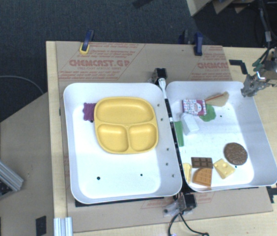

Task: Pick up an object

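— Where's the gripper (251, 88)?
— Over the right bin's (261, 132) far corner, fingers apart, seemingly holding nothing (it's small here).
— The objects?
— Chocolate bar (202, 162) and cookie (235, 153) lie near that bin's front

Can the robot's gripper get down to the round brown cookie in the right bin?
Probably yes. The round brown cookie lies flat with bare floor around it in the right white bin, nothing on top, and the gripper hangs at that bin's far right corner.
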Motion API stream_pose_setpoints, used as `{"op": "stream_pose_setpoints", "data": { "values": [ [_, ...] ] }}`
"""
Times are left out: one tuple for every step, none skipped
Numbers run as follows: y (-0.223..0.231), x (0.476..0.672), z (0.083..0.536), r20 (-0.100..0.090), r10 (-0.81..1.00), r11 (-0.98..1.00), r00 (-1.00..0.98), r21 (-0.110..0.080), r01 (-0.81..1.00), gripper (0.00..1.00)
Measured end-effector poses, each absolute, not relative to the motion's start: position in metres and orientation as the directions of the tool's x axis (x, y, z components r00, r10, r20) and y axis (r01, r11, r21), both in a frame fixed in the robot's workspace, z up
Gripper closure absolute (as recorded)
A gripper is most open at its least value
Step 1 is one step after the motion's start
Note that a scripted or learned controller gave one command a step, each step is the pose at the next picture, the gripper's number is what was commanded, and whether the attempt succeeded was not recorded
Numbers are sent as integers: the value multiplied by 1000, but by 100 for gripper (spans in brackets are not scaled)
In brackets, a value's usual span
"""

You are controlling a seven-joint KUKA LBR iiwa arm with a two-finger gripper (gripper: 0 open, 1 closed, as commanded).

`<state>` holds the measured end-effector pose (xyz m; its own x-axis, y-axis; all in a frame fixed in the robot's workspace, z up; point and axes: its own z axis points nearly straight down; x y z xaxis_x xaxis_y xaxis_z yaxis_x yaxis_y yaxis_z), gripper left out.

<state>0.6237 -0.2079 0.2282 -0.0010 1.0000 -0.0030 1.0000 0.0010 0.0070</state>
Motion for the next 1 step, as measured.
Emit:
{"op": "stream_pose_setpoints", "data": {
  "values": [
    [-159, 595, 223, 3, 1000, 4, -4, -3, 1000, 100]
  ]
}}
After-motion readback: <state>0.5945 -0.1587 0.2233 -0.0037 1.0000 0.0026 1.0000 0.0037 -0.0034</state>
